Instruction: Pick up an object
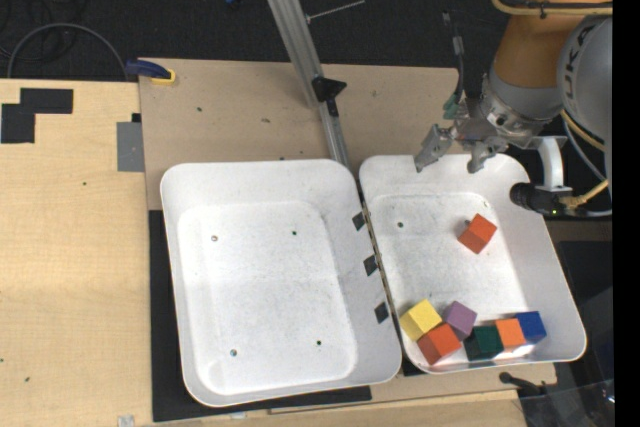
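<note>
My gripper hangs open above the far edge of the right bin, its two fingers spread with nothing between them. A lone orange-red cube lies in the middle of that bin, below and slightly right of the fingers. Along the bin's near edge sits a cluster of cubes: yellow, purple, red, green, orange and blue.
The left bin lies beside the right one, with black clips between them. A slanted aluminium bar rises behind the bins. The wooden bench extends left, with black markers on it.
</note>
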You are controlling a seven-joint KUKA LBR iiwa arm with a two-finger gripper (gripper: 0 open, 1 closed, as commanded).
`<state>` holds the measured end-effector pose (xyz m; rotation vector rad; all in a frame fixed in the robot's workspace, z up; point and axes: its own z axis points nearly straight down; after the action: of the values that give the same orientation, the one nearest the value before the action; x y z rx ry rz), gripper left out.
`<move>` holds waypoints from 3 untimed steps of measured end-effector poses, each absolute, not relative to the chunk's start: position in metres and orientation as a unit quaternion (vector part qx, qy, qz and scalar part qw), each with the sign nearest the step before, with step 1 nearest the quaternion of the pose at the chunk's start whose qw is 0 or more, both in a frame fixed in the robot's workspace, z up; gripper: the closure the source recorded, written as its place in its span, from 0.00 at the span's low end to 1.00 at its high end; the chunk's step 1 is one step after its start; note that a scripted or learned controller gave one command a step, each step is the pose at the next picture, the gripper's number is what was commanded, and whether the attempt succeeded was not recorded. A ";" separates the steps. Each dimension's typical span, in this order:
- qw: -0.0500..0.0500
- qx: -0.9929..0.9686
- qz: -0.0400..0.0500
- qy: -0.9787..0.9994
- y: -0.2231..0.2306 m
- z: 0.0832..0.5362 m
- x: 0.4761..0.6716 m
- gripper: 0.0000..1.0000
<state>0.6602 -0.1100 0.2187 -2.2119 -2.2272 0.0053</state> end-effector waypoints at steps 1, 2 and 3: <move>0.001 -0.703 0.002 -0.711 -0.109 0.229 0.661 1.00; 0.006 -0.705 0.002 -0.709 -0.022 0.188 0.592 1.00; 0.001 -0.709 0.001 -0.705 -0.028 0.190 0.595 0.00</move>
<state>0.5946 -0.0279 0.1900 -2.2249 -2.2143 0.0029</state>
